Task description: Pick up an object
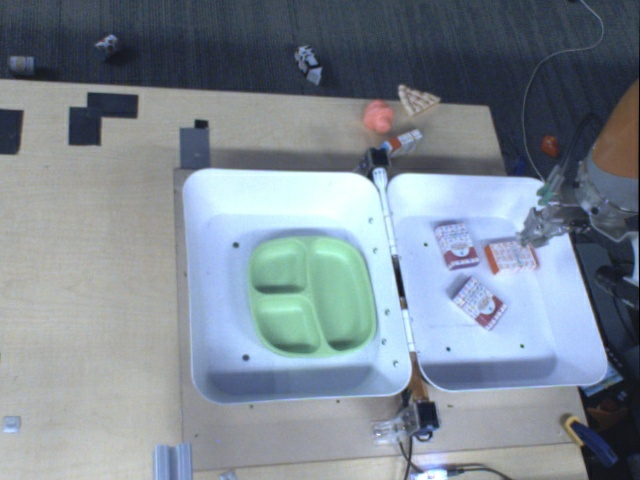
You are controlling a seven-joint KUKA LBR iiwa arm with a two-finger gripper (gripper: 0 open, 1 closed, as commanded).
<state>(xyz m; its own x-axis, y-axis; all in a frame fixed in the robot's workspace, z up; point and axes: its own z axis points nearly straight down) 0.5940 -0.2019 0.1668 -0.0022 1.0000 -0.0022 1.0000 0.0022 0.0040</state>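
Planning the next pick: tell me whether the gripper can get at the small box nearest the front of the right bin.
Probably yes. That box lies apart from the other two, with bare bin floor around it, and the gripper hovers close by.

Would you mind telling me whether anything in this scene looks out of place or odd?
Yes. A pink ball, a wedge-shaped toy and a small tube lie on the bench behind the bins, outside either bin. More small bits are scattered on the dark floor beyond. The three small packets in the right bin lie at different angles.
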